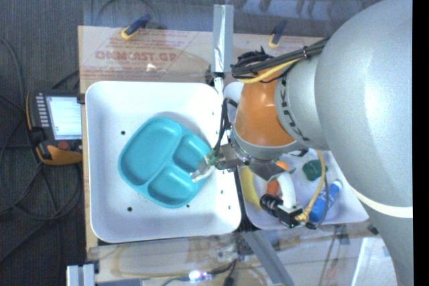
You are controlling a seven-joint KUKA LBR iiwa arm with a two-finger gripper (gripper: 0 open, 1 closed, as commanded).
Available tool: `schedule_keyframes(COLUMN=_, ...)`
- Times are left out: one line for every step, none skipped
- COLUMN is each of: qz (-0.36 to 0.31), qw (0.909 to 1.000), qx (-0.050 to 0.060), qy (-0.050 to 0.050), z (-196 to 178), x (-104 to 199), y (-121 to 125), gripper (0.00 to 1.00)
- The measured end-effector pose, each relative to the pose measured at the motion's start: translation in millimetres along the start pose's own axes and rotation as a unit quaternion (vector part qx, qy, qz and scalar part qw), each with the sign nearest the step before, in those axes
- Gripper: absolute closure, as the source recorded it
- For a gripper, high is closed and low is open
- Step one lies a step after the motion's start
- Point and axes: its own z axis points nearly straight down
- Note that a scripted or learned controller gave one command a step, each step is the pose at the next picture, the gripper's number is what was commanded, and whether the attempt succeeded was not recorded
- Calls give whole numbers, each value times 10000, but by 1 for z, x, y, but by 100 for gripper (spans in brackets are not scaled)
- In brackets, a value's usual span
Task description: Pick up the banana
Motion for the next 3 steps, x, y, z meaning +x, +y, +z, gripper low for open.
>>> schedule_keyframes(qz=-443, qw=9989, qx=64, qy=134, z=-45, x=16, y=19, gripper=0)
schedule_keyframes(qz=-805, qw=9966, qx=-103, qy=127, z=37, x=53, y=4, gripper=0)
schedule_keyframes(qz=-2284, qw=9735, qx=13, qy=140, z=-132, x=-35, y=-23, gripper=0)
